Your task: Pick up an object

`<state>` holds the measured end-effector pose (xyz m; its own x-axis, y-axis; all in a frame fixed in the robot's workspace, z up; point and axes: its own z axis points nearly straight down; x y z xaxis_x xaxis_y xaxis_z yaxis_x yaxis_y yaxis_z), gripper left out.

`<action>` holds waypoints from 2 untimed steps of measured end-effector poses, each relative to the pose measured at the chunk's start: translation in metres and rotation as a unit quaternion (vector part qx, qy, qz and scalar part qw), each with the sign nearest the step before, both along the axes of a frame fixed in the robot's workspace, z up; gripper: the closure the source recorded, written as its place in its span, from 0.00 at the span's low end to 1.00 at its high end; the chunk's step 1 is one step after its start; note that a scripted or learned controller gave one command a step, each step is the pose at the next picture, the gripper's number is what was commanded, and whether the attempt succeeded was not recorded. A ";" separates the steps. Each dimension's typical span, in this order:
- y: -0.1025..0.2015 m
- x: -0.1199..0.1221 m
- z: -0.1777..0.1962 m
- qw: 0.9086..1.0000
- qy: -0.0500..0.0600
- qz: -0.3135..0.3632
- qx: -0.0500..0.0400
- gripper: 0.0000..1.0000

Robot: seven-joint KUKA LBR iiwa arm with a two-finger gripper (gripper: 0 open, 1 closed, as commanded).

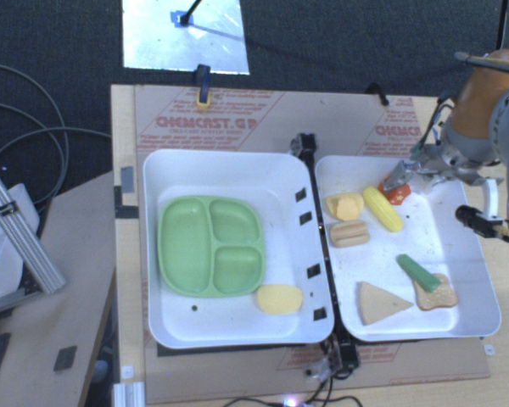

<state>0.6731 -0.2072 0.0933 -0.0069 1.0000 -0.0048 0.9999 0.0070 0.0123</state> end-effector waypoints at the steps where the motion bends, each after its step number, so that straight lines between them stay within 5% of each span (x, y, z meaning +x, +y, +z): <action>1: 0.000 0.000 0.000 1.000 0.000 0.000 0.000 0.00; 2: 0.000 0.000 0.000 1.000 0.000 0.000 0.000 0.00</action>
